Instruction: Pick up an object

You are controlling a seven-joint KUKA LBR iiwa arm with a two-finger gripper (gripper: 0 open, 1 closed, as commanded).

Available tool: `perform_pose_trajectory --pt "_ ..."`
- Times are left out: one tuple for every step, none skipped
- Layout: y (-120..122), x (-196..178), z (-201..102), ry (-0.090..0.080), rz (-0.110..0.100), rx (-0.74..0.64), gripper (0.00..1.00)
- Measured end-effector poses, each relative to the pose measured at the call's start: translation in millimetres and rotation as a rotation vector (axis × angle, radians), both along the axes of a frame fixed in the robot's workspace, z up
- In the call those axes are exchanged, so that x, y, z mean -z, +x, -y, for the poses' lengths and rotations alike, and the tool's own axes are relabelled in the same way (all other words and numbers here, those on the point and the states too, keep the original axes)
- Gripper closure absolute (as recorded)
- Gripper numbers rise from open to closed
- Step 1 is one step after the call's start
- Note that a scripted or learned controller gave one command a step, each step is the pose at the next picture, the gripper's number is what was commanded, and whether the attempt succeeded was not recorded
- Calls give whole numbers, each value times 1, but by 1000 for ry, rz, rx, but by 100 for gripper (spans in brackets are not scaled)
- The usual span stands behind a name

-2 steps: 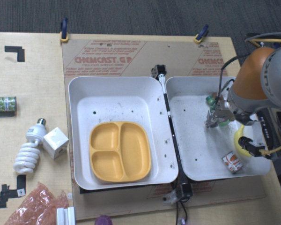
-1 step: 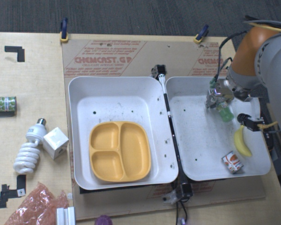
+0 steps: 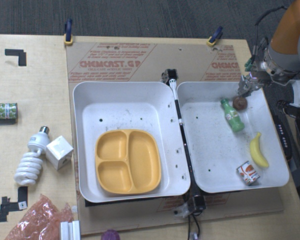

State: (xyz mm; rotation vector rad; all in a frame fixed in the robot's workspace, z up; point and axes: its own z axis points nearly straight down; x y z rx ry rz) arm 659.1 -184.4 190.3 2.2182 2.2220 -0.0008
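The right bin (image 3: 210, 154) holds a green bottle (image 3: 232, 117) lying near its far right corner. A small brown round object (image 3: 240, 102) rests just beside the bottle's cap. A yellow banana (image 3: 259, 152) and a small red and white can (image 3: 248, 173) lie near the right wall. My gripper (image 3: 246, 88) hangs over the bin's far right corner, directly above the brown object and very close to it. Whether it touches that object is unclear at this size.
The left bin (image 3: 85, 109) holds a yellow divided plate (image 3: 128, 161). Outside the bins, on the bench at left, lie a light bulb (image 3: 31, 158), a white cube (image 3: 59, 152), a green can (image 3: 6, 111) and a pink bag (image 3: 37, 218).
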Motion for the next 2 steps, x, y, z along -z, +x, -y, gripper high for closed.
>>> perform_pose_trajectory --pt "-36 95 -24 1 -1 2 0" --pt "-26 0 38 0 0 1 0"
